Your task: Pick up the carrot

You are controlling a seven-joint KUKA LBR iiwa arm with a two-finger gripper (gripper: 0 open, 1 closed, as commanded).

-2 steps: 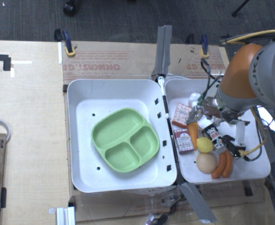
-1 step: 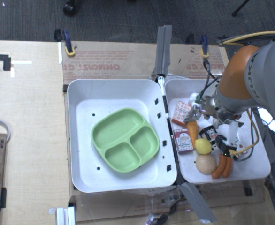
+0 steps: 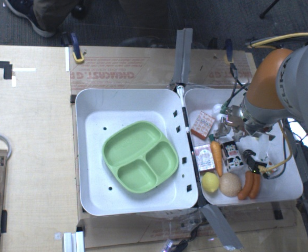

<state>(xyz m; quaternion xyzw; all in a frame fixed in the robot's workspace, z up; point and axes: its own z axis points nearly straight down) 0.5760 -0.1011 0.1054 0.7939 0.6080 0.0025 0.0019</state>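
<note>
The carrot [image 3: 216, 158] is orange with a green stub at its top end. It lies lengthwise in the right bin [image 3: 293, 190], between a pink packet [image 3: 203, 159] and a black-and-white card [image 3: 232, 157]. My gripper [image 3: 228, 126] hangs over the upper middle of that bin, just above and to the right of the carrot's top end. The grey wrist and cables hide its tips. Nothing shows held in it.
In the right bin, a small red-and-white box [image 3: 202, 124] lies left of the gripper. A lemon [image 3: 210, 181], a tan round item [image 3: 230, 185] and two orange-red sausages [image 3: 249, 186] line the front. A green divided plate [image 3: 140, 156] sits in the left bin [image 3: 91, 140].
</note>
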